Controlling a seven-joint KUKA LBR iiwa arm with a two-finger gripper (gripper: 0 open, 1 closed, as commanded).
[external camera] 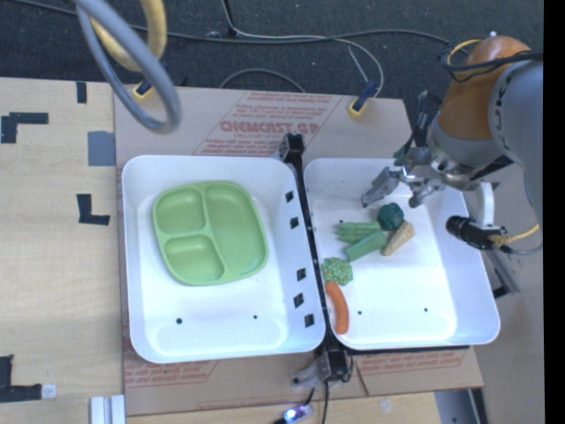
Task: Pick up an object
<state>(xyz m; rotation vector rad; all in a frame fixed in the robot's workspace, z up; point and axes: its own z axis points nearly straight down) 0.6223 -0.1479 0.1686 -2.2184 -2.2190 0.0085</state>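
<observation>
My gripper (395,193) hangs over the upper middle of the right bin (441,321), with its two fingers spread apart and nothing between them. Just below it lies a dark green round piece (391,215). Beside that piece are a pale corn cob (399,237), a green bean-like vegetable (356,230) and a green cucumber-like piece (365,246). A broccoli floret (337,270) and an orange carrot (337,307) lie near the bin's left wall.
The left bin (159,325) holds a green divided plate (210,231). A black divider (305,254) runs between the bins. Cables and a grey hose (124,51) cross the back of the bench. The arm's wrist (477,113) stands over the right bin's far corner.
</observation>
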